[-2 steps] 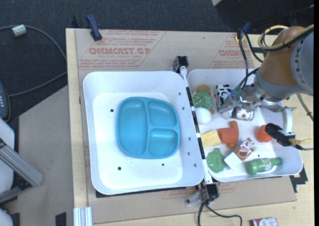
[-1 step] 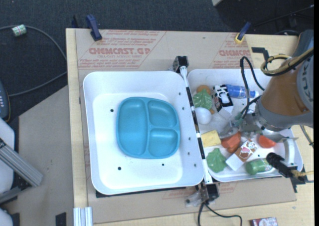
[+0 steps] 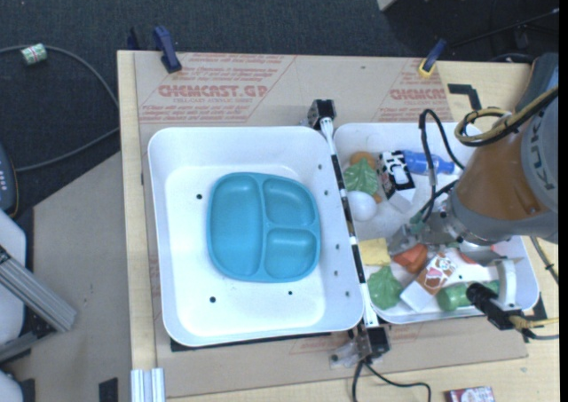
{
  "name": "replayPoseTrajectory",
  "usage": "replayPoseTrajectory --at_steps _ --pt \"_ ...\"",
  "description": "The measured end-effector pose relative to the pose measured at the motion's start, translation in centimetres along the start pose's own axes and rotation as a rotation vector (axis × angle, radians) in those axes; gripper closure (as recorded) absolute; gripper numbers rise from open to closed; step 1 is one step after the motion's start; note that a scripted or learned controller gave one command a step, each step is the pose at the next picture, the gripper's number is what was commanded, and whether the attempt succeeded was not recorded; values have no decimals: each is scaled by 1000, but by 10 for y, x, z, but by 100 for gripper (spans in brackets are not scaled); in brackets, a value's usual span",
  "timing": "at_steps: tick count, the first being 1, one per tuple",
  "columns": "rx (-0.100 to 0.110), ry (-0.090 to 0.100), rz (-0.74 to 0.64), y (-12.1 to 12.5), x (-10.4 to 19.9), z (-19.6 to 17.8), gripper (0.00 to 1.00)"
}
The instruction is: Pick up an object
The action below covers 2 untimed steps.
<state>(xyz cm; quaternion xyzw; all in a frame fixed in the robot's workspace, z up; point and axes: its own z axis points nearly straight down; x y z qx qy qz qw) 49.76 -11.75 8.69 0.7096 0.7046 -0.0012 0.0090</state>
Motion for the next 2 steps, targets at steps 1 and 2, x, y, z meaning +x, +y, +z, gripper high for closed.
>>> replayPoseTrajectory --at_steps 1,2 --pt "1 9 -4 1 5 -10 100" --pt "10 15 -8 34 68 -98 100"
